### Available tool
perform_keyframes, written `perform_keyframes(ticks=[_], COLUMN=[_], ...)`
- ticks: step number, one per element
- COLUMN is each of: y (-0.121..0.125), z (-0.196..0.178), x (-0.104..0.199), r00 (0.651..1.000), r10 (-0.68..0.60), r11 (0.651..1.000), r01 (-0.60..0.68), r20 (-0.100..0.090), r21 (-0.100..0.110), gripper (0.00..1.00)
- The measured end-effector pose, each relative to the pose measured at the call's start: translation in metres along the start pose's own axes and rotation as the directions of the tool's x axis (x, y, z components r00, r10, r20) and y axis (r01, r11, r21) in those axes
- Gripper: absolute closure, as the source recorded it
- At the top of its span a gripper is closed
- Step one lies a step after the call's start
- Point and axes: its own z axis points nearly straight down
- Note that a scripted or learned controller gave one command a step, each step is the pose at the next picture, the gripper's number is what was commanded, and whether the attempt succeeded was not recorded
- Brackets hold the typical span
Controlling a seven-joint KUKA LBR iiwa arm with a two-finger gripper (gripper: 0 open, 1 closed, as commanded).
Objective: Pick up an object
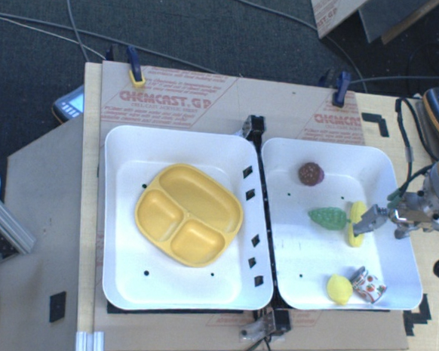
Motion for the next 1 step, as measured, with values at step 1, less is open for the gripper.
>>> perform_keyframes(ticks=[1], y=[0.003], z=[-0.0059], x=[0.0003], r00=[1.0], r10=[-0.004], r11=[1.0], r01=[0.004], r20=[0.003], r21=[-0.012], gripper=[0.0])
